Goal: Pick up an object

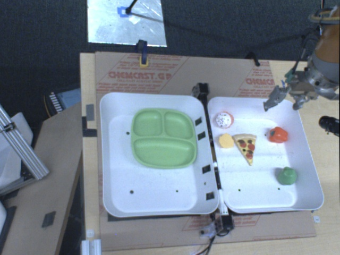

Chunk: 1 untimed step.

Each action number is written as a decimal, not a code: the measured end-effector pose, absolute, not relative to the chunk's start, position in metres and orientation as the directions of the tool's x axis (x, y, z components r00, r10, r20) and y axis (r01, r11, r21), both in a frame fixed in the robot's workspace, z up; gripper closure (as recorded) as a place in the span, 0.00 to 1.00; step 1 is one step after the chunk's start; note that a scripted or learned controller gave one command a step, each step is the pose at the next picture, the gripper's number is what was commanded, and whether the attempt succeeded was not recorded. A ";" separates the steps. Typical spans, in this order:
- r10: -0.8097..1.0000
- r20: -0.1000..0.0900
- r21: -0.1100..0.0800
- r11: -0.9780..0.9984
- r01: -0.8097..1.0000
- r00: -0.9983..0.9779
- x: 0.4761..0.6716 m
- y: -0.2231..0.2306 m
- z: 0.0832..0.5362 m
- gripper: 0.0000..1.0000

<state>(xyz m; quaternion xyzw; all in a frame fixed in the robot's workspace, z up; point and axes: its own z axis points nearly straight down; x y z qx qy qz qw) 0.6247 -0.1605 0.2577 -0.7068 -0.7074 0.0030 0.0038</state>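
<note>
Green pepper (287, 176) nearest; tomato (277, 135), pizza slice (246, 147) beyond, unobstructed.

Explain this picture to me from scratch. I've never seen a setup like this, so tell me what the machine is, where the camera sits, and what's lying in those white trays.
This is one picture from a fixed camera above a bench, looking down at a slant. The machine at the right is a robot arm; its end effector, a two-finger claw with fingers spread apart, hangs over the far edge of the right bin and holds nothing. Its job is to pick up an object. The right bin has toy food: a frosted doughnut, a yellow piece, a pizza slice, a red pepper and a green pepper. The left bin holds a green divided plate.
</note>
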 end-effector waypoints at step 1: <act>1.000 -0.001 0.002 0.003 1.000 -0.003 0.627 -0.160 0.265 0.00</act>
